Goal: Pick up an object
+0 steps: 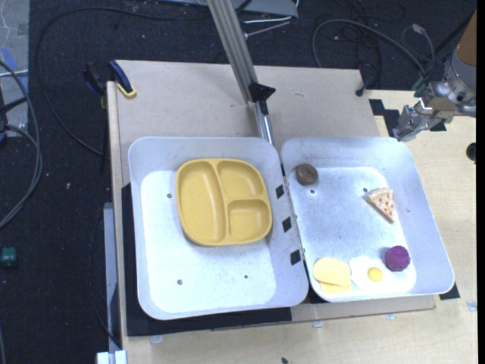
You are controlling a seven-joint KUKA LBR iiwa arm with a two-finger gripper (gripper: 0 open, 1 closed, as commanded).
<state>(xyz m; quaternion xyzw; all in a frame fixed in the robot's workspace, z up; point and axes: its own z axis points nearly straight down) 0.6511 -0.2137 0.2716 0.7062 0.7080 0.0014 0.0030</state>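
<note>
The right bin (424, 203) holds my candidates: a brown round piece (306, 174) near its upper left corner, a pizza slice (381, 202) toward the right side, a purple ball (396, 258) low on the right, and along the bottom edge a fried egg (368, 272) just beside a pale yellow slab (332, 272). I judge the brown piece or the purple ball the easiest pick, since each stands clear of its neighbours and is tall enough to close on, while the egg and slab lie flat and close together. The left bin (151, 279) carries a yellow divided plate (224, 202), too broad to be worth a try. My gripper (413, 121) sits beyond the right bin's upper right corner, well apart from everything and holding nothing; whether it is spread or pressed together I cannot tell from here. I would bring it over the chosen piece, straddle it squarely, and descend straight down.
</note>
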